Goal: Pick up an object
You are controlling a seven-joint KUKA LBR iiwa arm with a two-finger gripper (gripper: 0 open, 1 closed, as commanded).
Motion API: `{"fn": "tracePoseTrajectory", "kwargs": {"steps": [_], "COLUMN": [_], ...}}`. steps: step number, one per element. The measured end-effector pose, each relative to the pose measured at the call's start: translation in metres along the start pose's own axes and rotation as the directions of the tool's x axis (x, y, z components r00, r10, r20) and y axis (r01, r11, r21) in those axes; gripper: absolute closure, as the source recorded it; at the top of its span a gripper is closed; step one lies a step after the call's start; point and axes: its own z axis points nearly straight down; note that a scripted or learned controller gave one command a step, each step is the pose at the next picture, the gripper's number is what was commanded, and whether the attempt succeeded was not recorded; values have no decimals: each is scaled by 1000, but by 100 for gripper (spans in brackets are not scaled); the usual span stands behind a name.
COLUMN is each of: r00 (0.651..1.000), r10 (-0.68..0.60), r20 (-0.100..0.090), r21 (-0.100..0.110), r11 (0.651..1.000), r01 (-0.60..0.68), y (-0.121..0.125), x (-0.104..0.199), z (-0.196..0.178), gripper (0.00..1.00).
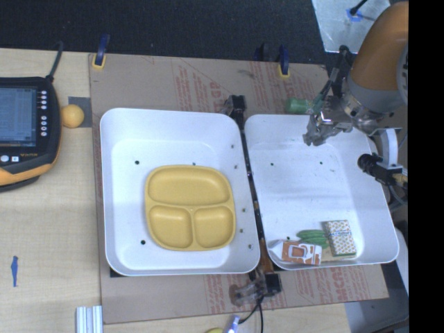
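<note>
The right bin point(361, 186) holds three small items along its near edge: a beige patterned box point(339, 238), a green item point(313, 236) and an orange and white packet point(302, 252). My gripper point(316, 134) hangs over the far part of the right bin, well away from those items, with nothing visible in it. The left bin point(118, 186) holds a yellow divided plate point(189, 207).
A teach pendant point(21, 134) lies at the far left, with an orange ball point(72, 115) beside it. A small green object point(298, 105) sits just beyond the right bin's far edge. Blue clamps point(101, 50) hold the cardboard base at the back.
</note>
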Motion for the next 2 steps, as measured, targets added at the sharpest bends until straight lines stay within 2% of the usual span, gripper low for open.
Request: {"fn": "tracePoseTrajectory", "kwargs": {"steps": [1,2], "r00": [1000,1000], "r10": [0,0], "r20": [1,2], "r21": [2,0], "r11": [1000,1000], "r01": [0,0], "y": [7,38], "x": [53,123], "z": [8,16], "gripper": [100,100]}}
